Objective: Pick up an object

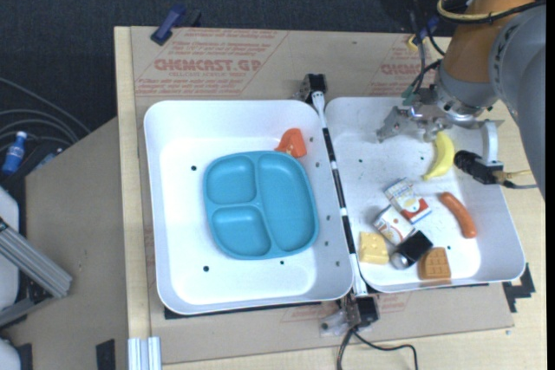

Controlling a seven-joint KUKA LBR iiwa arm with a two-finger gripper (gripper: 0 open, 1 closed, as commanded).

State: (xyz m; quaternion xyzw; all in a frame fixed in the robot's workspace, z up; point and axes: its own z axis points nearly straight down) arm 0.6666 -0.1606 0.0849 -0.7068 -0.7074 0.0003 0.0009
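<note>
The worktop point(217, 56) carries two white bins. The left bin point(173, 186), far from the gripper point(431, 122), holds a blue divided plate point(258, 205). Whether the gripper is spread or pressed together cannot be told. A yellow banana point(442, 157) lies just below it; an orange sausage point(458, 214) lies farther down.

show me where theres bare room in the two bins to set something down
Left bin: bare floor around the blue plate, widest along its left and near sides. Right bin: bare between the divider and the banana. Crowded near the hot dog and cheese.
</note>
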